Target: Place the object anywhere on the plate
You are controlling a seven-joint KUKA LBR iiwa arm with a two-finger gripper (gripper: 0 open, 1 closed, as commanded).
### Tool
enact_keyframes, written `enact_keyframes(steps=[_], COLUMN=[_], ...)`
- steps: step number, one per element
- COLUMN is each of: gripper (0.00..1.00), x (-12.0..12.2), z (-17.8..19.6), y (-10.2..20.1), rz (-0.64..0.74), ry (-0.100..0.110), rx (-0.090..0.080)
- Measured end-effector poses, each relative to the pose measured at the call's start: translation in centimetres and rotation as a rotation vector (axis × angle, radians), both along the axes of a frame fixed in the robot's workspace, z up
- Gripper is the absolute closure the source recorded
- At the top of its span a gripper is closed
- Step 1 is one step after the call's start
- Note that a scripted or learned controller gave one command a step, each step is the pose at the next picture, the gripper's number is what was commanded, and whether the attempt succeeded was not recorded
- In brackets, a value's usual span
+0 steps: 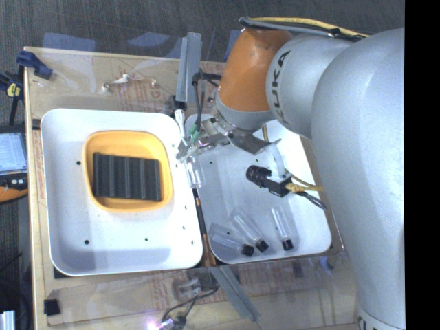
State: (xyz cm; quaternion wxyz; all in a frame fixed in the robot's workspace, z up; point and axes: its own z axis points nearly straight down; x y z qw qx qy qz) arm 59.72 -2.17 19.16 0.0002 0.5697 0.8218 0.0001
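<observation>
Clear plastic tubes (247, 234) look light and slippery; one should be gripped around its middle. The jaws' state cannot be told. The plate (127, 143) is yellow.

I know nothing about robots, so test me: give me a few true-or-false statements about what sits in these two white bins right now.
1. The yellow plate with a dark ribbed centre lies in the left white bin. True.
2. Clear plastic tubes with black caps lie on the plate. False: they lie in the right white bin, near its front edge.
3. The arm's gripper is near the wall between the bins. True.
4. The arm's band is blue. False: the orange band.
</observation>
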Motion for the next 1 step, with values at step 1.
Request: enact_keyframes(steps=[1], gripper=[0.00], x=[0.00], z=[0.01], y=[-0.01], rz=[0.000], ry=[0.000], rx=[0.000])
